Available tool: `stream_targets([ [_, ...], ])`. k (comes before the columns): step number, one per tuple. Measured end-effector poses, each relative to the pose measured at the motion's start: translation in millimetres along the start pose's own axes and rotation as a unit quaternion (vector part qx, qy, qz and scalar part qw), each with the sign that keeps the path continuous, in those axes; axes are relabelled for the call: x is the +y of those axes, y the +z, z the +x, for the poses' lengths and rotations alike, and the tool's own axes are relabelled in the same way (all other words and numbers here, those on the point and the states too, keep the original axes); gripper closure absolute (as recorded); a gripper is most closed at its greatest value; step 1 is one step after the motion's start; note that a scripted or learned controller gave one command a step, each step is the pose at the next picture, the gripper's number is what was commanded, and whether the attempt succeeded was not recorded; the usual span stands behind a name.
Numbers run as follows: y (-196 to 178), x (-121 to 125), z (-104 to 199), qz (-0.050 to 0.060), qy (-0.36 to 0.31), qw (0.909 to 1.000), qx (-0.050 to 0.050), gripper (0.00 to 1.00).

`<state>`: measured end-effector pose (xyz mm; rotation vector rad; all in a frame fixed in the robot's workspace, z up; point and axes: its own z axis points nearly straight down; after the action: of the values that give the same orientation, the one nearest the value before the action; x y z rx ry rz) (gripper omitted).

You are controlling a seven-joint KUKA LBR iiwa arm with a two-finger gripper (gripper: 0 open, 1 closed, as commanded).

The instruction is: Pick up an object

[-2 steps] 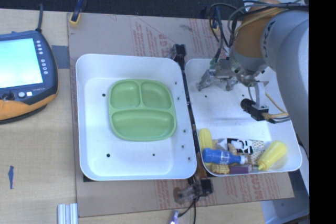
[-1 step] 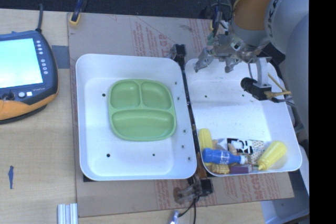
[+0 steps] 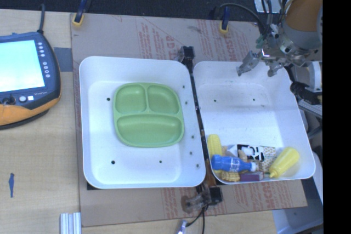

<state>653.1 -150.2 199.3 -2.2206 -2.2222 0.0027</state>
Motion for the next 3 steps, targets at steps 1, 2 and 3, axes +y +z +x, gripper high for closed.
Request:
stream_targets([
  [1,103,-38,49,0.003,-0.003,1.0,0.001,0.0],
  [2,54,3,-49,-0.001,0.0,1.0,0.0,0.0],
  [3,108,-29,-5,0.002,-0.003,1.0,0.001,0.0],
])
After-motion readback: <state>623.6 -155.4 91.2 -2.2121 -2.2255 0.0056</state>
